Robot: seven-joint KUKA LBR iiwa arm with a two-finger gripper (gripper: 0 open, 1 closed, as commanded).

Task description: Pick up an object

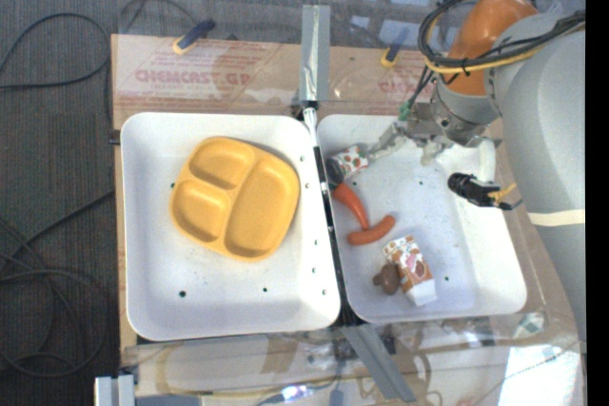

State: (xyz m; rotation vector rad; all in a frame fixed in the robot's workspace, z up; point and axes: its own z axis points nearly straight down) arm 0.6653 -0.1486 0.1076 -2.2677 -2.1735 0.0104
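My gripper (404, 145) hangs over the back of the right bin (476, 242), its two fingers spread open with nothing between them. One grey finger (383, 145) points left, its tip right beside a small patterned carton (350, 159) at the bin's back left corner. In front of that lie an orange carrot (348, 200) and an orange sausage (371, 230). A second patterned carton (411, 267) rests near the bin's front, with a small brown piece (386, 279) against its left side.
The left bin (152, 280) holds a yellow divided plate (235, 196). A raised metal divider (320, 204) separates the two bins. The arm's grey body (557, 128) covers the right bin's right edge.
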